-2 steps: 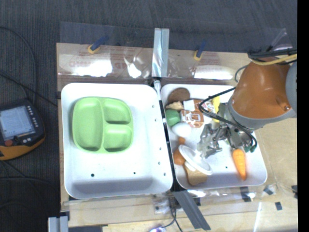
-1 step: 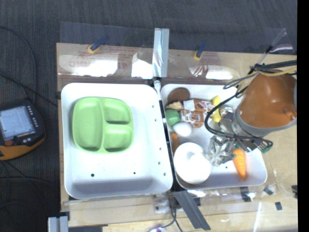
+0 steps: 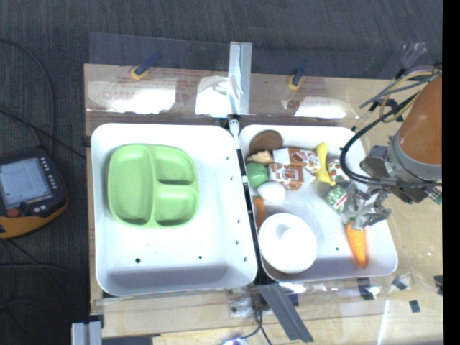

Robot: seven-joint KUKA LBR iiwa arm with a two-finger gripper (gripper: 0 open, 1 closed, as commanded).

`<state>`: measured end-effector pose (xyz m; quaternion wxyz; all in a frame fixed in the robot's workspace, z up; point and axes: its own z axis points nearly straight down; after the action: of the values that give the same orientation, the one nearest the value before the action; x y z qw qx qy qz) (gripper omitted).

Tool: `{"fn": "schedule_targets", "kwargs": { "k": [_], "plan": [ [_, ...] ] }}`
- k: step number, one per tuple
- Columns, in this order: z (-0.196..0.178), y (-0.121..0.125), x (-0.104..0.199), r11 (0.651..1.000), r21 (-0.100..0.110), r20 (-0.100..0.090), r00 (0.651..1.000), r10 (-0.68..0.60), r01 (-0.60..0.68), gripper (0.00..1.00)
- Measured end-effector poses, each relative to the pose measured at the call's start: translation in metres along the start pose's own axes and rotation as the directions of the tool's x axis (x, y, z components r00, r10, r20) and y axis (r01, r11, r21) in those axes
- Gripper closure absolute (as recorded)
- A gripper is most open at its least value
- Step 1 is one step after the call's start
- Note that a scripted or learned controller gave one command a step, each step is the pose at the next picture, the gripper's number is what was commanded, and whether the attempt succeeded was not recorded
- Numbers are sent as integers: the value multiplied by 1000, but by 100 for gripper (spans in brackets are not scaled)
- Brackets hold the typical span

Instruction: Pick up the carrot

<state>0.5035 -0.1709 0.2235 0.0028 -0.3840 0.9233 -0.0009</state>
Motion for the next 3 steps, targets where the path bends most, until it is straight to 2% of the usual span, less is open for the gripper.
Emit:
{"fn": "schedule_targets", "kwargs": {
  "k": [1, 2, 3],
  "plan": [
    [-9, 31, -24, 952, -5, 1, 952, -306, 306, 100],
    [132, -9, 33, 842, 1, -1, 842, -540, 540, 100],
    [11, 21, 3, 904, 3, 1, 904, -429, 429, 100]
  ]
}}
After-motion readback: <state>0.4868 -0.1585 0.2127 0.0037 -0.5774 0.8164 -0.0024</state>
